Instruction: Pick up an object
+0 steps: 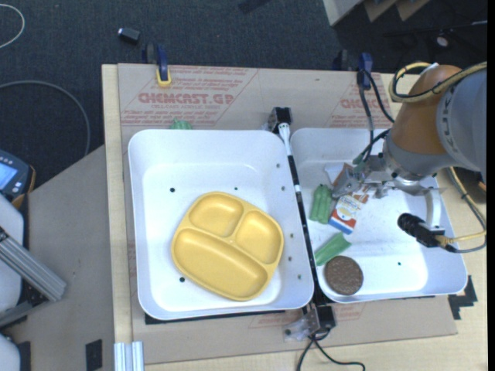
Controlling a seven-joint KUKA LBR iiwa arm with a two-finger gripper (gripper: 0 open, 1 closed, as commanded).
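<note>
Gripper (357, 182), whether clenched or released I cannot tell, hangs over the small carton (346, 209) in the right bin (441, 273), seemingly approaching; next comes lowering squarely onto it.

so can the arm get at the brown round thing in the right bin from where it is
Probably yes. The brown round disc lies flat and uncovered near the right bin's front wall, with a green piece touching its upper edge; the gripper is over the same bin.

Legible text, 1 item: "CHEMCAST G P" (approx.), red print on brown protective sheet (203, 97) covering bench, far edge, left of centre. Repeat red print far right, unreadable. Small carton (346, 212), right bin: print too small.
</note>
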